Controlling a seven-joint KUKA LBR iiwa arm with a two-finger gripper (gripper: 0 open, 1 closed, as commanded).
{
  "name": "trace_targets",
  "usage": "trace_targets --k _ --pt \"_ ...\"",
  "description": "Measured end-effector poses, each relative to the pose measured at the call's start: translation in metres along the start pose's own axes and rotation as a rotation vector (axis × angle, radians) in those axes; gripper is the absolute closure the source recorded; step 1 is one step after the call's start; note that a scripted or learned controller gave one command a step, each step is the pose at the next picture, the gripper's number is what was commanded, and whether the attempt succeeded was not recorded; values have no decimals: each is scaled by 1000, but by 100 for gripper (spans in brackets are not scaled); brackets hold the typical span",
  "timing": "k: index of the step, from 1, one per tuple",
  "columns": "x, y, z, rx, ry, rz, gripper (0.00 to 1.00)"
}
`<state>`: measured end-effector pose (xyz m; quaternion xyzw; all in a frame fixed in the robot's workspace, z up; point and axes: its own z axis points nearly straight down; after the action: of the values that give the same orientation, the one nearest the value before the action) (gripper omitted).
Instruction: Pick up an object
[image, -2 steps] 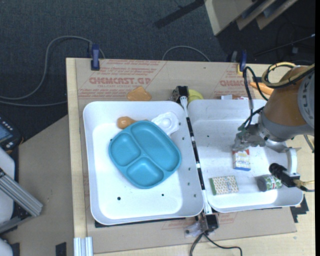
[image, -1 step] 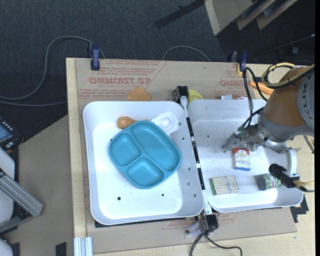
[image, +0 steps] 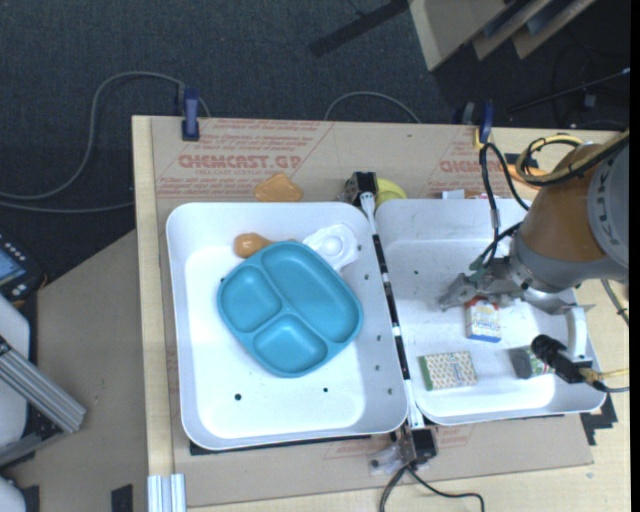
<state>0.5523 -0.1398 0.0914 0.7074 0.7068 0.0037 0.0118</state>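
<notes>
Camera view shows red print reading "CHEMCAST GP" on the brown paper-covered bench board (image: 150, 300) along its far edge, behind the two shallow white bins. In the right white bin (image: 430, 240), a small blue-and-white carton with an orange patch (image: 485, 322) lies flat near the middle, its long axis running from the far edge toward the near edge; its lettering is too small to read. The grey two-finger gripper (image: 478, 290) sits low just beside the carton's far end, and whether its fingers are apart or closed cannot be told. Nearer the bin's near edge lies a flat green-and-tan patterned packet (image: 447, 370), long axis along that edge, and a dark grey block (image: 521, 362) rests toward the near right corner. The left white bin (image: 190, 300) carries a blue three-compartment plastic tray (image: 290, 308), an orange piece (image: 250, 244) and a white moulded piece (image: 332, 243) at its far edge
</notes>
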Motion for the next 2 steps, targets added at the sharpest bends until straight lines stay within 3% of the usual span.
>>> trace_targets --k 1,2 --pt "-2 1 -12 -5 -4 1 100" --pt "-2 1 -11 -3 -3 2 0"
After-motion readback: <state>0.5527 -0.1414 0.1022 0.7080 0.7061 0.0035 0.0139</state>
